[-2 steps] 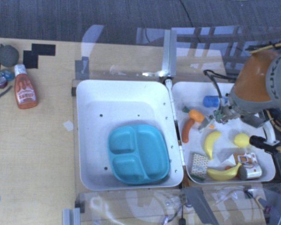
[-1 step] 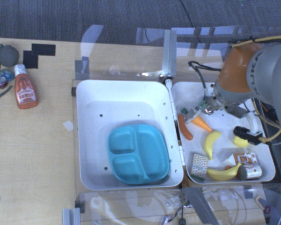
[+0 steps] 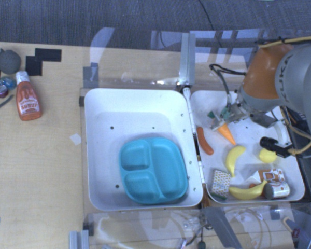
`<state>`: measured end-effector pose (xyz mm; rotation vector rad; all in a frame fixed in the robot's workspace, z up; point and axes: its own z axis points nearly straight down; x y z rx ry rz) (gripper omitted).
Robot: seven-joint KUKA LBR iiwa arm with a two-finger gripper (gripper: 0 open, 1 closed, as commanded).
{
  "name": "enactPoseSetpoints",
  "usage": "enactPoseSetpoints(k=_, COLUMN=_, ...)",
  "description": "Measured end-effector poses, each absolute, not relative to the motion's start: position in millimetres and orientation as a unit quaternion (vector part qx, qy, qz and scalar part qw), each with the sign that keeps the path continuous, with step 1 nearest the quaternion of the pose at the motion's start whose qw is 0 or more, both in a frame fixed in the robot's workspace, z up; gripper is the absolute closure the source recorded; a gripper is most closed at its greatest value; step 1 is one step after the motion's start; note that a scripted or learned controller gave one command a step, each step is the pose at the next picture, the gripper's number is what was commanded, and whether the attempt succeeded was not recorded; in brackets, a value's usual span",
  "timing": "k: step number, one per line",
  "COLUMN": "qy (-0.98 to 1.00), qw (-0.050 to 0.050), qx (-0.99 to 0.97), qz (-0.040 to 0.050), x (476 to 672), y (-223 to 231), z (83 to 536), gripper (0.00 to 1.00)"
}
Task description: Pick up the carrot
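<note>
- The claw [image 3: 227, 114] sits low in the right bin [image 3: 295, 165], at the upper left part of it, beneath the grey arm [image 3: 295, 71] with its orange band [image 3: 262, 71].
- Whether the claw stands wide or narrow I cannot tell; its tips are small and blurred against the bin's white floor.
- The carrot [image 3: 227, 133] lies just below the claw, tilted, its upper end touching or nearly touching the tips; it cannot be seen to sit between them.
- Left of the carrot, near the wall between the bins, lies a red-orange sausage-shaped thing [image 3: 205, 140].
- Below the carrot is a yellow banana [image 3: 234, 158], and a second banana [image 3: 246, 192] lies along the bin's lower edge.
- Beside that one are a patterned packet [image 3: 221, 182] and a small can [image 3: 276, 190]; a yellow lemon-like thing [image 3: 268, 155] lies to the right.
- The left bin [image 3: 109, 118] holds a blue compartment plate [image 3: 153, 170].
- Far left on the counter [image 3: 36, 180] lies a red sauce bottle [image 3: 28, 101].
</note>
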<state>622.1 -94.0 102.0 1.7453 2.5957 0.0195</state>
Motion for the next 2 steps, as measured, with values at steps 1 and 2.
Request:
enactPoseSetpoints(k=1, qy=0.853, qw=-0.007, qx=0.522, qz=-0.0038, x=666.3, y=-141.3, z=85.9, gripper=1.0)
enactPoseSetpoints(k=2, qy=0.832, qw=0.004, qx=0.554, qz=0.0026, x=664.2, y=-79.1, z=217.9, gripper=1.0)
